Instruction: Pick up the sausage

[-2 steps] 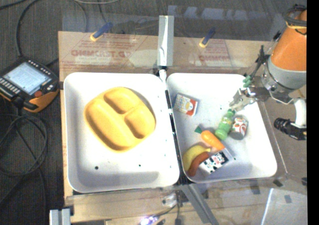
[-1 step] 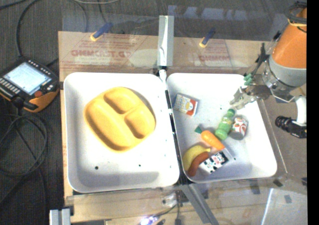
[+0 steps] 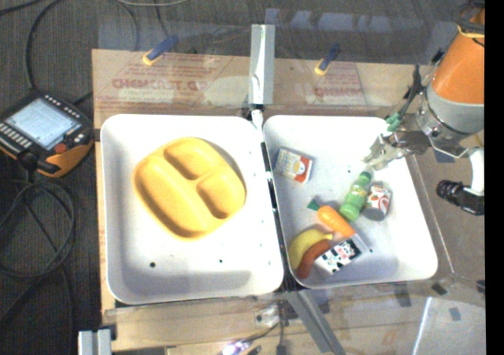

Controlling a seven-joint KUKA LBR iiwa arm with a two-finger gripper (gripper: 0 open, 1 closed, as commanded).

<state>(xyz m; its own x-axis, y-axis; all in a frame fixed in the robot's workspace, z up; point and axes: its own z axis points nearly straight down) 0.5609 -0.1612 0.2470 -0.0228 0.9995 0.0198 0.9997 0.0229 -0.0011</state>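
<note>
Gripper fingers (image 3: 381, 153) hang over the upper right part of the right bin (image 3: 409, 263), slightly spread as far as the view lets on, with nothing between them; they sit just above the green bottle's cap and apart from it. At the near edge of that bin lies the sausage (image 3: 312, 256), a reddish-brown curved piece resting against a yellow banana (image 3: 298, 245) on its left and touching a black-and-white carton (image 3: 340, 255) on its right. Just beyond them an orange carrot (image 3: 334, 220) lies tilted, its green end toward the bin's middle. A green bottle (image 3: 356, 197) slants up from the carrot toward the gripper, and a small can (image 3: 378, 201) with red and white marks sits just beside it on the right. Farther back, near the bin's left wall, rests a small red and white box (image 3: 292, 164). In the left bin (image 3: 118, 267) a yellow divided plate (image 3: 189, 186) lies tilted across the middle. Behind both bins, two yellow-and-blue clamps (image 3: 157, 50) sit on the brown board
</note>
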